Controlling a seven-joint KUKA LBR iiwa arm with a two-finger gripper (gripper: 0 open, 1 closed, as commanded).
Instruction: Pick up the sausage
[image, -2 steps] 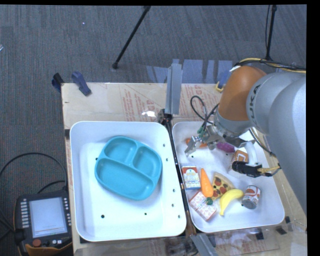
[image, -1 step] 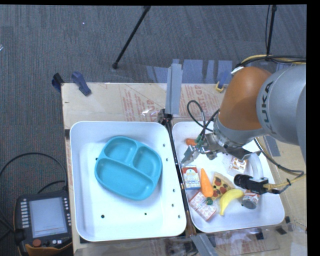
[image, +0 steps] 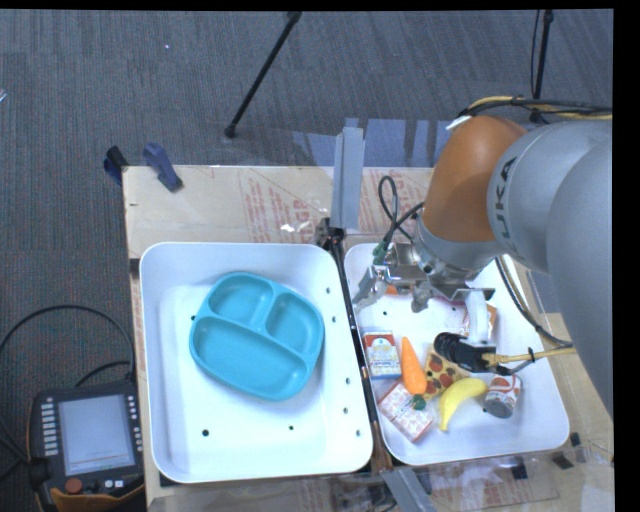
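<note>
Reddish-and-white, the short plastic sausage (image: 479, 320) seems to be the piece lying in the right white bin (image: 555, 425), near its three o'clock wall and at about four o'clock from the gripper (image: 392, 290). The gripper's fingers stand spread with nothing between them. A good grasp, I judge, means shifting toward three o'clock, straddling the sausage's narrow width, and descending clear of the orange toy carrot (image: 412, 366).

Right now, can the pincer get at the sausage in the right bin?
Probably yes: the sausage lies in the right bin, close to the pincer, with nothing stacked on it.
</note>
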